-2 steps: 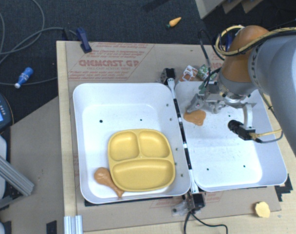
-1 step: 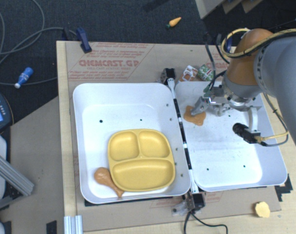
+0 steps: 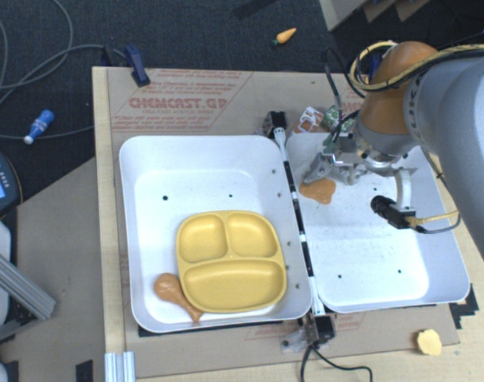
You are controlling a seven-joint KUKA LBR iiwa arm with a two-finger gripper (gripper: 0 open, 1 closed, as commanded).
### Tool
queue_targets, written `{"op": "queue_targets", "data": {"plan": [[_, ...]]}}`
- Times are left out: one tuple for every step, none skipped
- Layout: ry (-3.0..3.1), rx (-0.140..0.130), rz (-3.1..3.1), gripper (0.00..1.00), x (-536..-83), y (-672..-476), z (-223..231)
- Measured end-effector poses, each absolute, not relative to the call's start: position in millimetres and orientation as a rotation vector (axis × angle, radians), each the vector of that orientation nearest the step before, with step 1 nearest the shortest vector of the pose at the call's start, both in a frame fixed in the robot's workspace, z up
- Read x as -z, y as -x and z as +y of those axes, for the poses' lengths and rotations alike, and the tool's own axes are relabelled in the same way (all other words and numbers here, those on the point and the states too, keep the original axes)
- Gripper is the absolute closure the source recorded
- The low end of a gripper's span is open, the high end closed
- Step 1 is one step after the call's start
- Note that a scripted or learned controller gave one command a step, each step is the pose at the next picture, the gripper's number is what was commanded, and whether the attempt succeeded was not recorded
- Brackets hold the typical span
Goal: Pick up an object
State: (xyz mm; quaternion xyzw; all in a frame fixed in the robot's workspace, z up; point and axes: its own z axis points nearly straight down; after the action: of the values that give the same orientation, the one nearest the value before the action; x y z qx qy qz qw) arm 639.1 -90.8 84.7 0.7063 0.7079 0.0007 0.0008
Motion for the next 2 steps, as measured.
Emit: {"op": "queue_targets", "data": {"plan": [[-2.224,0.001,2.221,0.0,-85,-631.8,-106],[-2.221,-0.003,2.22,1.0,-96,-633.0,-105]]}}
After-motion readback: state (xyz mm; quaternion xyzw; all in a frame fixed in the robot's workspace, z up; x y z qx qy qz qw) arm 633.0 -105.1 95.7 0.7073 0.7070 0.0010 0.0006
